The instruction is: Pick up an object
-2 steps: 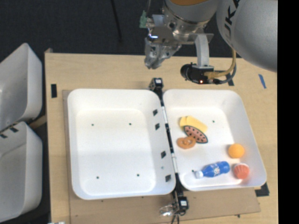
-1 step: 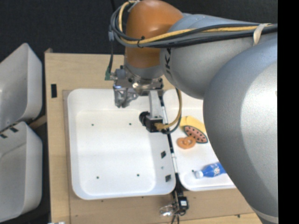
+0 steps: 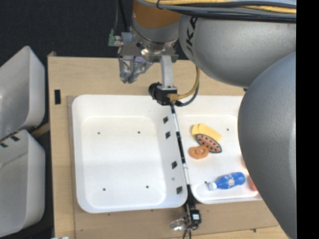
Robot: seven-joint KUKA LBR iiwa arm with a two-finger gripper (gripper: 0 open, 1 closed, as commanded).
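Outside the bench on the left, two white moulded housings (image 3: 17, 148) stand against a dark floor, one above the other in the view. The bench top (image 3: 62, 133) is pale wood with a small black marker (image 3: 57, 97) near its left edge. The left bin (image 3: 79, 148) is a shallow white tray with rounded corners and a few small dark dots on its floor. Above its far rim, over bare wood, the gripper (image 3: 130, 71) hangs from the grey wrist below the orange band (image 3: 154, 9); whether its fingers are open or closed cannot be determined, and no object is seen between them. Just to the right of the gripper, a grey bracket drops to a black fitting (image 3: 160, 92) with a looped cable. From that fitting a thin rod (image 3: 178, 148) carrying black clips runs along the seam between the two bins down to a small clamp at the bench's near edge. The right bin (image 3: 219, 111) holds the objects: a yellow wedge (image 3: 206, 131), touching it a red watermelon slice (image 3: 209, 143), an orange ring (image 3: 198, 153) beside that, and nearer the front rim a blue bottle (image 3: 228, 180) lying on its side with its white cap pointing left. The grey arm body (image 3: 269, 133) covers the right part of this bin. All objects lie well apart from the gripper.
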